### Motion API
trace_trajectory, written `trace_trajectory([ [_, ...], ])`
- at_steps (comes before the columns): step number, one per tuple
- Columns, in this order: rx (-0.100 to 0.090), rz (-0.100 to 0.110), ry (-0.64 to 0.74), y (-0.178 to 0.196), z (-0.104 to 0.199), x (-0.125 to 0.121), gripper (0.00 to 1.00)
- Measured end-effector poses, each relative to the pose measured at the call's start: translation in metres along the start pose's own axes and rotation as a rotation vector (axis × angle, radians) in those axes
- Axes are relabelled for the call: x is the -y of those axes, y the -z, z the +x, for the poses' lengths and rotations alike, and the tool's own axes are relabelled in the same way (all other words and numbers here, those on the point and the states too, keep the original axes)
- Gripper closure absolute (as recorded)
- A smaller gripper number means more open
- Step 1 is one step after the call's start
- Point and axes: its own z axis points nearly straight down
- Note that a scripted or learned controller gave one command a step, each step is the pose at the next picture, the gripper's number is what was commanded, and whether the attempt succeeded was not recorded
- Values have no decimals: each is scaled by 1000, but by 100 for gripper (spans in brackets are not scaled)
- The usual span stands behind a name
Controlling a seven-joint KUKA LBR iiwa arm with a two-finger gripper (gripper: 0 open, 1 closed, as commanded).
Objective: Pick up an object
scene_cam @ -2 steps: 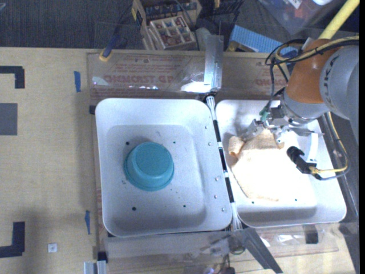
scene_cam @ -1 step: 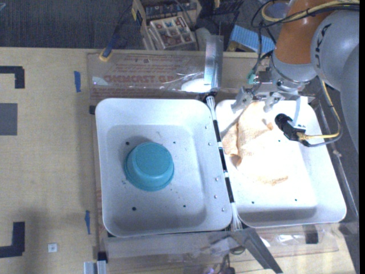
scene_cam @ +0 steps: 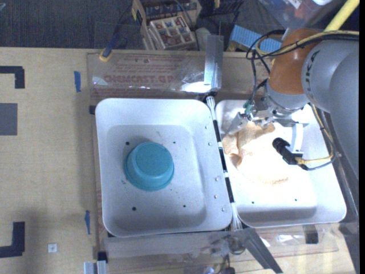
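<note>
Lying crumpled in the right bin (scene_cam: 296,210), a tan cloth (scene_cam: 254,153) spreads from the bin's upper left corner toward its middle, washed out by glare where it meets the floor. The gripper (scene_cam: 258,116) sits right at the cloth's top edge, near the bin's far wall; whether it is spread or closed I cannot tell from here, nor whether it has any cloth. The arm (scene_cam: 319,61) fills the space above the bin's upper right, and a black cable end with a yellow wire (scene_cam: 288,152) hangs over the cloth's right side.

One blue bowl (scene_cam: 149,165) rests upside down in the left bin (scene_cam: 108,119), a little left of centre, well apart from all four walls, with bare white floor all round it.

Two bins, one cloth, one bowl. The bins touch along a shared rim between them. The near half of the right bin is open floor. Both sit on a pale wooden bench (scene_cam: 40,170) with black marks; dark carpet (scene_cam: 57,10) and clutter lie beyond.
</note>
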Motion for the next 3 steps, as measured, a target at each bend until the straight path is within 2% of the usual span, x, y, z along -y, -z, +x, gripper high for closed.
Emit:
trace_trajectory([
  [1, 2, -2, -68, -8, -57, -2, 0],
  [2, 4, -9, -68, 5, -58, -4, 100],
  [3, 1, 0, 103, 69, -32, -9, 100],
])
